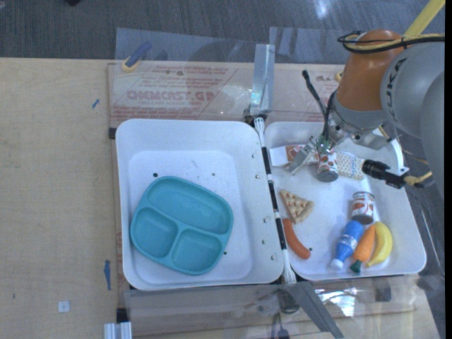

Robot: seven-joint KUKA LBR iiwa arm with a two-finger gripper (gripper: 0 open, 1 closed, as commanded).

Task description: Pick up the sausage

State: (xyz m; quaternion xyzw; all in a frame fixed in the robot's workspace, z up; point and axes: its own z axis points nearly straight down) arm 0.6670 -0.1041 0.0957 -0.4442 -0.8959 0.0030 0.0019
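Observation:
The sausage is a short orange-red link lying at the left edge of the right bin, just below a pizza slice. My gripper hangs low over the back of that bin, above a red-and-white packet and beside a small can. It is well apart from the sausage, which lies free toward the front of the bin. The grey arm with its orange band comes in from the upper right.
The right bin also holds a patterned cracker packet, a red-labelled can, a blue bottle, a carrot and a banana. The left bin holds a teal divided plate.

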